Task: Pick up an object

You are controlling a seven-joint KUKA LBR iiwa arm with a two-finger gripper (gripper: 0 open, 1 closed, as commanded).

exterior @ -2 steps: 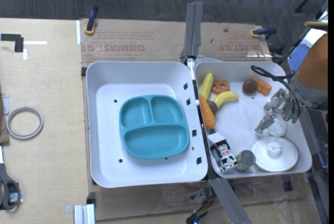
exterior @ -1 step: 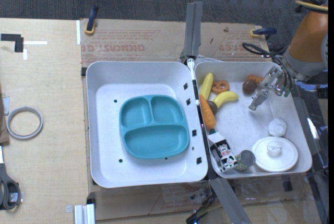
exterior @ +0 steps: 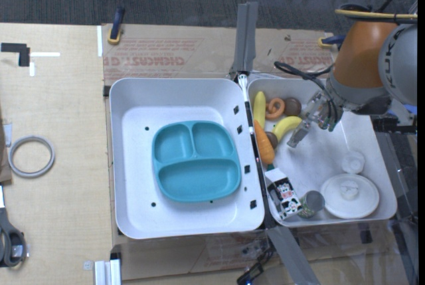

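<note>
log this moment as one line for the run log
arm: over right bin | gripper: beside banana, nothing seen held | left bin: blue divided plate

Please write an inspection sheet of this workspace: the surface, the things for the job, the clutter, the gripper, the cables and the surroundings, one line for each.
Surface: two white bins side by side, left bin and right bin, on a cardboard sheet.
Job's things: in the right bin, bananas, carrot, brown doughnut, white lid, small carton.
Clutter: blue divided plate in the left bin.
Gripper: gripper low over the right bin, beside the bananas; nothing seen between its fingers.
Cables: black cable looping by the wrist.
Surroundings: tape roll and scissors on the wooden bench.
</note>
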